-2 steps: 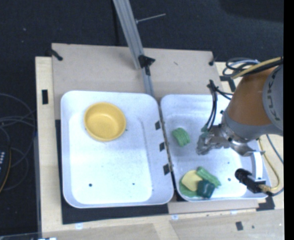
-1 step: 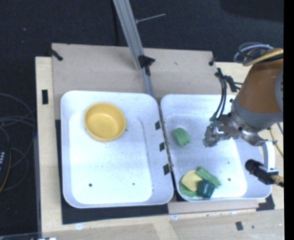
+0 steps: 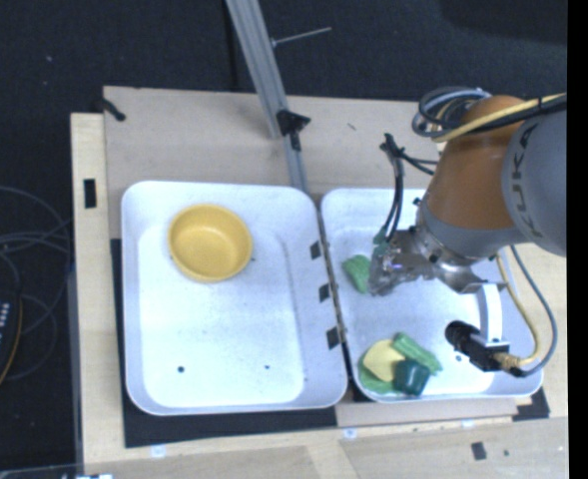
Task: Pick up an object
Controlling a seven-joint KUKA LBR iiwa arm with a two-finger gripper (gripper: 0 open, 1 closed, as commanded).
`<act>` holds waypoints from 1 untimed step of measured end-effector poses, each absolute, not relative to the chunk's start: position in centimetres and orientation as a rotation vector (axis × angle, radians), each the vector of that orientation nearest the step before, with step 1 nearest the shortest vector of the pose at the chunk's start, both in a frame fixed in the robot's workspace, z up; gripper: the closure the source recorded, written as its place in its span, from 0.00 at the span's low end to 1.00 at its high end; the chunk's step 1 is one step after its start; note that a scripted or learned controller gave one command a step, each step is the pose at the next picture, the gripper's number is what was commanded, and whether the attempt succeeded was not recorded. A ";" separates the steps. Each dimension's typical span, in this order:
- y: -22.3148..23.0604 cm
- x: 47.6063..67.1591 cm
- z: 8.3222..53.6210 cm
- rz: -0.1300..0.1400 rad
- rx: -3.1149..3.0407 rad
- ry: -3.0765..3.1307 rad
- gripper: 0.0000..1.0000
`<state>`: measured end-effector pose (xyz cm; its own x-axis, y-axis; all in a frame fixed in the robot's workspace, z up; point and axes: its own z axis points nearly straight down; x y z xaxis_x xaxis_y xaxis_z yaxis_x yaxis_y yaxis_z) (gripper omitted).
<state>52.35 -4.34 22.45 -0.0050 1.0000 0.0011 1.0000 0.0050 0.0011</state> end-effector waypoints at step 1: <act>1.1 52.4 21.9 -0.002 -2.217 -2.225 1.00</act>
